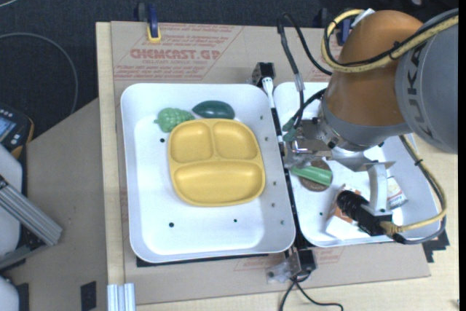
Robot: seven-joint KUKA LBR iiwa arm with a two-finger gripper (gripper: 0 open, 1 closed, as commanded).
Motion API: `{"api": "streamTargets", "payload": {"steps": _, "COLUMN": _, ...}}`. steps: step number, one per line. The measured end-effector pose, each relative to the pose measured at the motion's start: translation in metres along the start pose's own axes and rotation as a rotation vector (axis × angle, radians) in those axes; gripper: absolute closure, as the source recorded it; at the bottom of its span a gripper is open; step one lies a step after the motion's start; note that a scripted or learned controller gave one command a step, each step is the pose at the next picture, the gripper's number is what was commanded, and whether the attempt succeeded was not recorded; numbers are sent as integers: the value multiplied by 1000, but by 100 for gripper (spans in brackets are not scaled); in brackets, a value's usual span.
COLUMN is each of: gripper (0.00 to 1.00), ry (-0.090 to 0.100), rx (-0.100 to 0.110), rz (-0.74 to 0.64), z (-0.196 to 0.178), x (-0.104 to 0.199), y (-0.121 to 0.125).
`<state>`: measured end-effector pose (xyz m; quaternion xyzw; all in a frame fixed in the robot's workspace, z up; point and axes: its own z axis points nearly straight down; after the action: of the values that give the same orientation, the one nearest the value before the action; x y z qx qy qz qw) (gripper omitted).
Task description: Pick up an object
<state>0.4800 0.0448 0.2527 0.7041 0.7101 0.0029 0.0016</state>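
A brown board (pixel 182 47) with red print covers the bench, and both white bins sit on it side by side. The grey and orange arm (pixel 378 69) reaches in from the right and hangs over most of the right bin (pixel 312 211).

The left bin (pixel 145 215) holds a yellow divided plate (pixel 215 160) that lies flat near its middle. Touching the plate's far left corner is a pale green knobbly piece (pixel 173 119), and just right of that, at the plate's far edge, is a dark green rounded piece (pixel 213 110).

The gripper (pixel 300 149) points down at the left side of the right bin, close to the wall between the bins. Whether it is open or closed cannot be told from here, and nothing can be seen held in it.

Just near of the gripper lies a green oblong piece (pixel 313 174), resting on top of a small brown round thing (pixel 317 186). Farther right in the same bin lies a small white packet (pixel 393 191).
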Motion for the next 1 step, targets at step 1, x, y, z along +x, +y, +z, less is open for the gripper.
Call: {"api": "streamTargets", "payload": {"steps": 1, "gripper": 100, "ry": 1, "rx": -5, "rz": 2, "z": -98, "x": 47, "y": 1}}
